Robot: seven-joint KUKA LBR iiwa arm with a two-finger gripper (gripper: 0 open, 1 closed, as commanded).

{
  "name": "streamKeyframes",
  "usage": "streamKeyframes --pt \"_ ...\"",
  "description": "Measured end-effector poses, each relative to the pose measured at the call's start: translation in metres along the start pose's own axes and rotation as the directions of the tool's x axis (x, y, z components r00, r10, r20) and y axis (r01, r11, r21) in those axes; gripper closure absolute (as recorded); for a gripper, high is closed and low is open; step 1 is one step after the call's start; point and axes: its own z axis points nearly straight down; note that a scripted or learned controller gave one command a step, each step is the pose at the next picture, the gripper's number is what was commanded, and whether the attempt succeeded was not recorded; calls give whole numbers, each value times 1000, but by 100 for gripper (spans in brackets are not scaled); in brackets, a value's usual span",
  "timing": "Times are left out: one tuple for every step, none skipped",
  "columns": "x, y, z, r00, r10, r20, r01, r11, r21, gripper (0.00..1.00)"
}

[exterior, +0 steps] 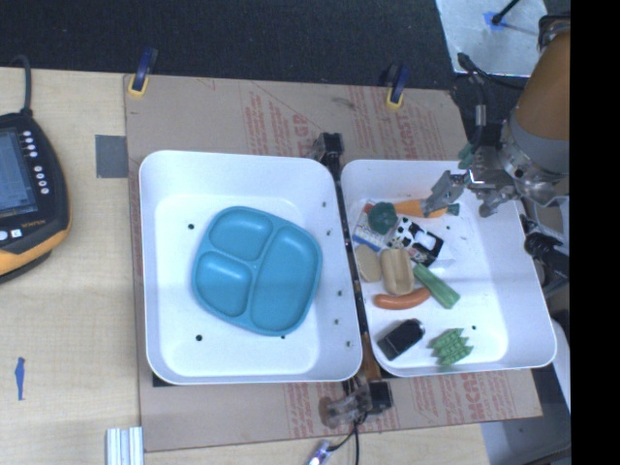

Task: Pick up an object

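Note:
The right bin (504,289) holds a heap of toy food: an orange carrot (418,207), a dark green round piece (381,215), a black-and-white patterned item (419,241), a tan bread piece (395,270), a green cucumber (437,287), a reddish sausage (400,300), a black block (400,338) and a green leafy piece (450,347). My gripper (467,198) hangs over the bin's upper right part, just right of the carrot. Its fingers (446,194) are spread open with nothing between them.
The left bin (165,260) holds a blue divided plate (257,269). A black and orange pendant (24,197) lies on the bench at far left. Clamps (393,83) sit at the board's back edge. Bare white floor shows in the right bin's right half.

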Motion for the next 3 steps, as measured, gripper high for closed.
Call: streamKeyframes --pt "-14 -20 134 1000 0 0 0 1000 0 0" --pt "-33 75 159 1000 10 -4 -9 999 31 0" --pt "-72 -50 126 1000 1 1 -1 1000 0 0"
